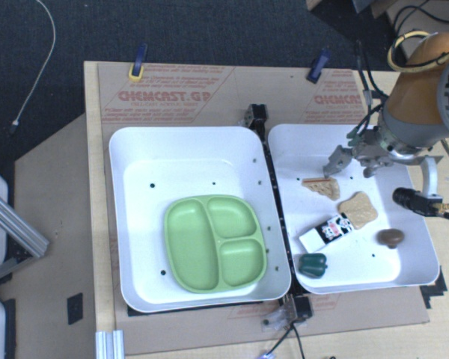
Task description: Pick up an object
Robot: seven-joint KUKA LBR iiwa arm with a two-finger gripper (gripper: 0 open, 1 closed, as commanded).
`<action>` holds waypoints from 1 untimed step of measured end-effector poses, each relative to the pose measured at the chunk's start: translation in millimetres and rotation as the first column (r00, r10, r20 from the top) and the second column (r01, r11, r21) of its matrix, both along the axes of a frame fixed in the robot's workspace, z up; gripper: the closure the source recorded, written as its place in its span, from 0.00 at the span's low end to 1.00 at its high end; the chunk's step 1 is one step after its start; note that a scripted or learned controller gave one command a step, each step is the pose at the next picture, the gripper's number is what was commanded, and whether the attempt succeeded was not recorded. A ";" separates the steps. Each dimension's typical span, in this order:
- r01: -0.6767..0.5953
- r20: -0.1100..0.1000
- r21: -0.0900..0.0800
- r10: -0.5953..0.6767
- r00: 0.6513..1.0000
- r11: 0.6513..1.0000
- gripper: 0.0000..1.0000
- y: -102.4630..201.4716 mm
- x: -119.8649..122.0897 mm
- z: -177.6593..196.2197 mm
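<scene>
Arm: the grey KUKA arm with its orange band (423, 66) reached in from three o'clock and hung over the back of the right bin (411, 271).
Gripper: the gripper (353, 162) sat above the bin's floor near its twelve o'clock edge; its two fingers looked spread apart, with nothing between them.
Nearest object: a tan cracker-like wedge (321, 187) lay on the floor just at the gripper's seven o'clock, apart from the fingers.
Bread slice: a toy bread slice (358, 209) rested near the bin's middle, at four o'clock from the wedge.
Small box: a white box with black and red print (325, 233) lay just beside the bread slice, at its seven o'clock.
Brown piece: a rounded brown lump (391, 237) sat at the bin's four o'clock side, apart from the rest.
Green piece: a dark green pepper-like toy (312, 264) lay at the bin's seven o'clock corner.
Left bin: the left bin (135, 163) held a pale green divided plate (188, 256), toward its six o'clock edge.
Bench: brown board (209, 88) under both bins, clamped at twelve o'clock.
</scene>
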State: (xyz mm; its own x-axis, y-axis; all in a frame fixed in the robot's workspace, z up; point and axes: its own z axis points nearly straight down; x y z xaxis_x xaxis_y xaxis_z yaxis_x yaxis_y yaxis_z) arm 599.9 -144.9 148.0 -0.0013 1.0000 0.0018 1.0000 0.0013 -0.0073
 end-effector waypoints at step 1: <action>0.001 -0.001 0.000 -0.001 1.000 1.000 0.00 -0.8 2.1 -63.6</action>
